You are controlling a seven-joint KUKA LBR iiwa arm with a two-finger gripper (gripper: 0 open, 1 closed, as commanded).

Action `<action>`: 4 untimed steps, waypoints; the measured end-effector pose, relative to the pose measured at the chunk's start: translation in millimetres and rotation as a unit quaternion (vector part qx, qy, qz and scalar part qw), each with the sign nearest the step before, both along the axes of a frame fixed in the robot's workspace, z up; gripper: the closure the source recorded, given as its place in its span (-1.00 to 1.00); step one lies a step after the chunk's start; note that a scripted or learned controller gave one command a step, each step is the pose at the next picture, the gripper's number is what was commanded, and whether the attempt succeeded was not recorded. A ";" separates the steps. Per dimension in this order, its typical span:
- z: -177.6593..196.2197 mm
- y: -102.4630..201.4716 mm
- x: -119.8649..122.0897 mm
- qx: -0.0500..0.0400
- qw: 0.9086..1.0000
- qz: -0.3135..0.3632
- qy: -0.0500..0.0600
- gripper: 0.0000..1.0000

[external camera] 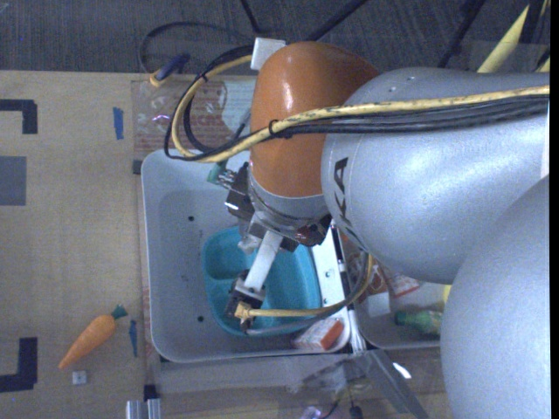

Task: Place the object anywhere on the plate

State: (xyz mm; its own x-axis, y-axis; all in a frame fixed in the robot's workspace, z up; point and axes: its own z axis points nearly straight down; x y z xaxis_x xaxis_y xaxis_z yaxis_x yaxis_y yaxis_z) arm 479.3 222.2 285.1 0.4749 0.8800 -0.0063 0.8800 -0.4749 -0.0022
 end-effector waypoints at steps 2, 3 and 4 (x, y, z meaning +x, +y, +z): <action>-165.5 -29.7 -0.4 0.002 0.991 0.134 0.000 1.00; -90.2 3.5 -0.4 0.002 0.984 0.178 0.000 1.00; -165.6 3.8 30.6 0.004 0.953 0.303 -0.013 1.00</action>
State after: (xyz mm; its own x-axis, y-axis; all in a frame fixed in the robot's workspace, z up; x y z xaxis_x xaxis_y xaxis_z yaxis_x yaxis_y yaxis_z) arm 509.9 226.0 119.5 -0.1197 0.9928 0.0056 0.9926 0.1195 0.0227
